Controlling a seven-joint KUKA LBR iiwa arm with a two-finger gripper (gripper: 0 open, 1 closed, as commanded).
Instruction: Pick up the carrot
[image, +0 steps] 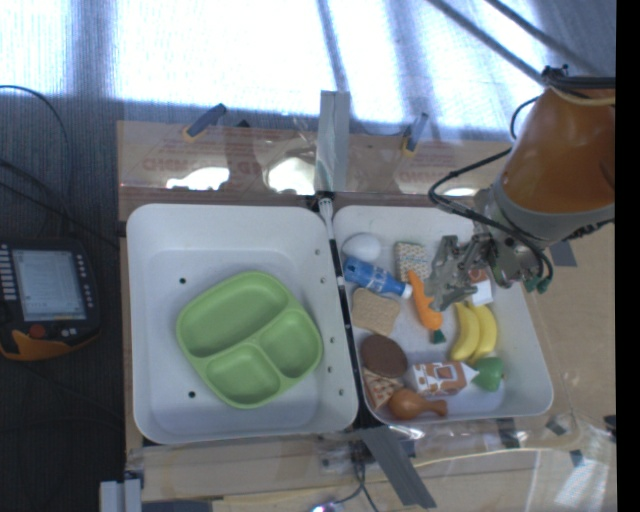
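The carrot is small and orange with a green stem end, and lies in the middle of the right bin between a blue bottle and the bananas. My gripper hangs just above and to the right of it, reaching in from the right under the orange-banded wrist. Its fingers stand open, and nothing is between them. The lower fingertip is close to the carrot's upper end; whether it touches is unclear.
The right bin is crowded: a white egg, blue bottle, cracker, toast, brown cookie, drumstick, milk carton, bananas, green pepper. The left bin holds a green divided plate.
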